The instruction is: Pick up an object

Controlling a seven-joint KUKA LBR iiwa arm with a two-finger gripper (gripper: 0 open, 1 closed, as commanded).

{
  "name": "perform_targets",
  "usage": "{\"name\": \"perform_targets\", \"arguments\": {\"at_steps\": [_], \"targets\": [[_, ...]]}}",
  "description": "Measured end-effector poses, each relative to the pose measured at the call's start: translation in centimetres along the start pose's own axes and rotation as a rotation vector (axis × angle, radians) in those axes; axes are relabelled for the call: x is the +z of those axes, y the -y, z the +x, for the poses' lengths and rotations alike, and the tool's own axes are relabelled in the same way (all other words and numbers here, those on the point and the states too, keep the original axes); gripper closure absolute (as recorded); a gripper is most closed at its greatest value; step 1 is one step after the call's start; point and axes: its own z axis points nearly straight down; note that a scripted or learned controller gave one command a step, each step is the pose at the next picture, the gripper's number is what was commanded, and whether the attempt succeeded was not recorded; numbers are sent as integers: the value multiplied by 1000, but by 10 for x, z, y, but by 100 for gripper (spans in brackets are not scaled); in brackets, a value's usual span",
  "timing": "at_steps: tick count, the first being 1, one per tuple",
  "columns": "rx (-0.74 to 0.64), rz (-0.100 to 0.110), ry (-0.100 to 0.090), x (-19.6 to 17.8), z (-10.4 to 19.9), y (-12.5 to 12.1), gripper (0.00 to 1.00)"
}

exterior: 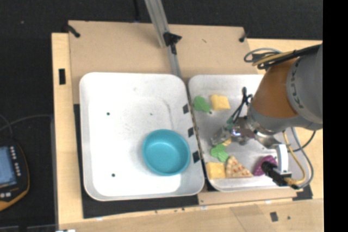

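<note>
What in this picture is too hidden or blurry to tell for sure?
- The gripper, camera view: small and blurred; whether it grips anything is unclear.
- The right bin, camera view: its right part is covered by the arm.
- The purple object, camera view: partly behind the arm's black and white fittings; its shape is unclear.
- The green piece below the gripper: too blurred to identify.

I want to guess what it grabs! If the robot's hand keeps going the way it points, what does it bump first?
Probably the green piece just below the hand in the right bin. The hand points down and left toward it, though one slanted view leaves depth unsure.
</note>
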Motion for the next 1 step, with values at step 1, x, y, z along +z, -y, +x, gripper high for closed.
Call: {"name": "perform_targets", "arguments": {"at_steps": [1], "targets": [[6, -6, -1, -13, 0, -2, 100]]}}
